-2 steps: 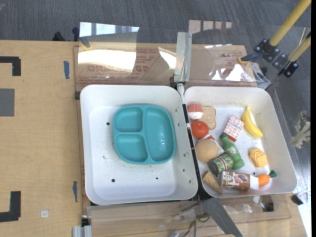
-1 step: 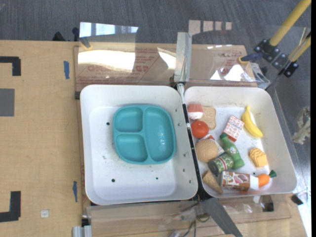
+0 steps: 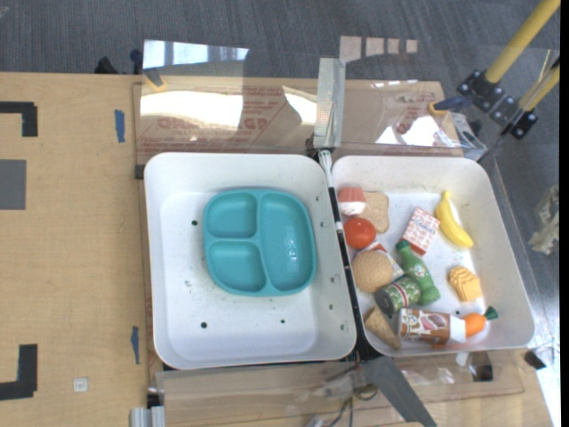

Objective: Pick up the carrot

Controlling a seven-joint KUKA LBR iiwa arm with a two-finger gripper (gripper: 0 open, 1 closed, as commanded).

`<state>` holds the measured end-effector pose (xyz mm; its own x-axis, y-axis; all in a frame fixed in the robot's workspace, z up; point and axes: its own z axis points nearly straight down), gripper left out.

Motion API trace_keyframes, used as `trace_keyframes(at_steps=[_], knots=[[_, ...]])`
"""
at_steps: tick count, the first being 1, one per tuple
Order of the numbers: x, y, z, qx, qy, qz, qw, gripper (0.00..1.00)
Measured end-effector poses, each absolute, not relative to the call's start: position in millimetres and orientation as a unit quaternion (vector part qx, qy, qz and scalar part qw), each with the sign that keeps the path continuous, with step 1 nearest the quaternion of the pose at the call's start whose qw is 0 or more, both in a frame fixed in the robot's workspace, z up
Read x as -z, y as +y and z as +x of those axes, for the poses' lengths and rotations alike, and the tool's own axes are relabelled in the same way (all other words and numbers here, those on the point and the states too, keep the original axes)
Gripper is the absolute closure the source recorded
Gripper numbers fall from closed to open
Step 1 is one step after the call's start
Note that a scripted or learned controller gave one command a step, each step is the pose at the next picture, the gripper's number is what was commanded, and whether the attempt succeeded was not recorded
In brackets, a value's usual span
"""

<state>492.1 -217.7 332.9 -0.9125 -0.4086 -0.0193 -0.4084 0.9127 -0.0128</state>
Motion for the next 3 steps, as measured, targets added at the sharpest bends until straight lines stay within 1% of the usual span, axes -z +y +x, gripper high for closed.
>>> trace_keyframes(at_steps=[1,2,3], knots=[[-176,-221,521.4,-0.0022,0.919,-0.395,0.000,1.00],[-340,-174,604.3,0.0049,0.897,-0.442,0.008,1.00],[-252,-222,585.8,-0.0017,0.856,-0.517,0.000,1.00]])
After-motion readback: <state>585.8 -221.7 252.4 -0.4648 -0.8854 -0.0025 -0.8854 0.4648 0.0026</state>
